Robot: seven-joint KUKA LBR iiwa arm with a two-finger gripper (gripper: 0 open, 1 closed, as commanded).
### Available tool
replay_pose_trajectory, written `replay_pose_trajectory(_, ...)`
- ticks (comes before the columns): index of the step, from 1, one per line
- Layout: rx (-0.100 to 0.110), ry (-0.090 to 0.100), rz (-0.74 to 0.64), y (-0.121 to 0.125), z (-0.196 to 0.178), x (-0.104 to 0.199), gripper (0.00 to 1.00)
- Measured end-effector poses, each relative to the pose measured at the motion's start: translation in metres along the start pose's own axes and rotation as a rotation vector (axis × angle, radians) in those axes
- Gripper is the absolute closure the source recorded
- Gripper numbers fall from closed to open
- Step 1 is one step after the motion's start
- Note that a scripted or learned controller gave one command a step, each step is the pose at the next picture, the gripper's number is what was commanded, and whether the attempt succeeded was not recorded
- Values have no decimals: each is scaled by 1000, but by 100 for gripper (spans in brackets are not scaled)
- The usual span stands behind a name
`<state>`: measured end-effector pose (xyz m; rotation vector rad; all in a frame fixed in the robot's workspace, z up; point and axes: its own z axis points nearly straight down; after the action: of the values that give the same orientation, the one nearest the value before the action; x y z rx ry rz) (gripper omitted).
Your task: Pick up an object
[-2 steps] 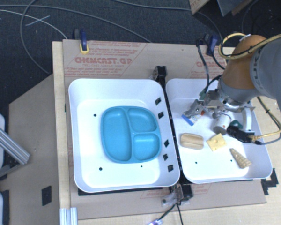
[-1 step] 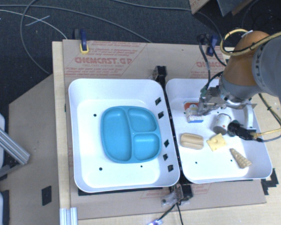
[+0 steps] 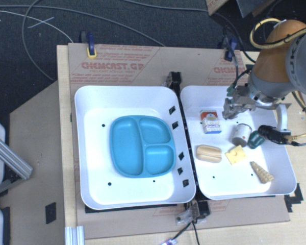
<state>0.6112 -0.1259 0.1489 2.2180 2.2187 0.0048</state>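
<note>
The right bin (image 3: pixel 280 185) holds several small things. A red and white box (image 3: pixel 210 122) lies near its back left, and a silver can (image 3: pixel 240 135) lies near the middle. Toward the front are a tan bread roll (image 3: pixel 208 153), a yellow cheese wedge (image 3: pixel 236 155) and a ridged tan cone (image 3: pixel 261 171). My gripper (image 3: pixel 232 109) hangs over the back of this bin, just right of the box and just behind the can. I see nothing held in it.
The left bin (image 3: pixel 89 137) carries a blue divided plate (image 3: pixel 143 145) at its middle. A black divider with clips (image 3: pixel 179 131) runs between the two bins. Cardboard (image 3: pixel 117 63) lies under both bins, and cables trail behind it.
</note>
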Motion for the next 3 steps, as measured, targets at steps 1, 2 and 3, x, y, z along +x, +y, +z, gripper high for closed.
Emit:
replay_pose_trajectory(1, -3, -1, -1, 1, -65, -2, 100)
replay_pose_trajectory(2, 1, 0, -1, 2, -88, -2, 100)
replay_pose_trajectory(3, 7, 5, -6, -15, -95, 55, 100)
